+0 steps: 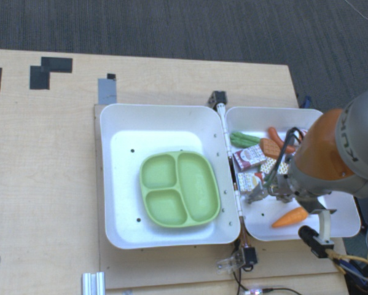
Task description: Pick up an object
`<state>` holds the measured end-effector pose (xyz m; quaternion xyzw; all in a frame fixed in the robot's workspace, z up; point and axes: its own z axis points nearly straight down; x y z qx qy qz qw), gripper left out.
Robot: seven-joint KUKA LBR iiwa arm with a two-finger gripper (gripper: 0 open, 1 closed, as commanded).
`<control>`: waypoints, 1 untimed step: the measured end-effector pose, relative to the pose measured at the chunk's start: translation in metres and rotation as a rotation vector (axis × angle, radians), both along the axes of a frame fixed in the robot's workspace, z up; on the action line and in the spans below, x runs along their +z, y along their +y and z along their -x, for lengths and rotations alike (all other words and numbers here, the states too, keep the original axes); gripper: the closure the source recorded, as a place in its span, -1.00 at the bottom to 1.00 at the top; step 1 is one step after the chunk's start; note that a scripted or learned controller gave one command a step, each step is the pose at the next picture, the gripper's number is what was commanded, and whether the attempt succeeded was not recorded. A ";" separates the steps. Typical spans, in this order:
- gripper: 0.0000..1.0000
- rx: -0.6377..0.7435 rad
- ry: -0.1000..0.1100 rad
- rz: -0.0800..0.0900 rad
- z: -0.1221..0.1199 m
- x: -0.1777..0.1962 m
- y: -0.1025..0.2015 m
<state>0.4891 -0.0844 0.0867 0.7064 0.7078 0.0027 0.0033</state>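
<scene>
Arm low over right shallow white bin. Fingers' state: cannot tell (wrist hides them). Orange plastic toy carrot lies near front wall; probably light, stiff, slick. Grip across its thick middle.

Bulky grey arm with a broad orange band (black cable looped alongside).

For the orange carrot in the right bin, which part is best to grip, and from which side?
Probably grip the orange carrot across its thick middle, coming straight down from above. It lies flat, pointing roughly left to right, with bare bin floor along both long sides, so fingers should straddle its narrow width. The thin tip would likely slip.
</scene>
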 end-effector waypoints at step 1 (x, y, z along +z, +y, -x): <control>1.00 0.003 -0.006 0.002 -0.002 0.011 0.000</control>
